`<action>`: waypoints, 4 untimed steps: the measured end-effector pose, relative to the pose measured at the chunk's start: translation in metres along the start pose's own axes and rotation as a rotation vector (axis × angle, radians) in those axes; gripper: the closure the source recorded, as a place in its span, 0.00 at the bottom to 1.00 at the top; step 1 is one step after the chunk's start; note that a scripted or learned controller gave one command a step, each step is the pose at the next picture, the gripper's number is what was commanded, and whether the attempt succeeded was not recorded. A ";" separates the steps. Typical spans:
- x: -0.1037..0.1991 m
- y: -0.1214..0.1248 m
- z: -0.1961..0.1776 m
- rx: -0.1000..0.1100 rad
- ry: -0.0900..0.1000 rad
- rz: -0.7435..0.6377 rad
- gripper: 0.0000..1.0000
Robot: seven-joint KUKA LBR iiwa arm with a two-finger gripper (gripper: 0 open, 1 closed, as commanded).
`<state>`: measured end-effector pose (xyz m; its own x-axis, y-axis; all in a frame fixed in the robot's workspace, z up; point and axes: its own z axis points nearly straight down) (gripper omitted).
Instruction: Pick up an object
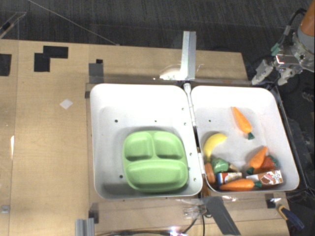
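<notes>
- Your gripper (273,72) sits at the far right, just outside the far right corner of the right bin (283,113); its pale fingers hang apart with nothing between them.
- Nearest you in that bin, objects crowd the near wall: an orange carrot (238,184) lying flat, a small red-and-white carton (268,178) beside it on the right, and a red piece (210,173) at the left end.
- Just behind these you see a second carrot (258,158), tilted, with a green tip.
- A smooth yellow lemon-shaped fruit (214,143) lies near the divider, left of that carrot.
- Farther back, a third carrot (241,120) lies alone on open white floor, well apart from the cluster and the closest piece to your gripper.
- You have bare floor around it on every side; the far half of the right bin is open.
- On the left, the left bin (108,113) bears a glossy green divided plate (155,160) with rounded corners, set toward its near side.
- Both bins are shallow, smooth white plastic, touching along a shared middle edge on a tan wooden bench (44,146).
</notes>
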<state>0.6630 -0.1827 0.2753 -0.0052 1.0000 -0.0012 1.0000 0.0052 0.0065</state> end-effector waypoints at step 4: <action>0.024 -0.019 0.166 -0.007 0.001 0.219 1.00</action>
<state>0.6448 -0.1593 0.1093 0.2119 0.9773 0.0021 0.9772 -0.2119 0.0130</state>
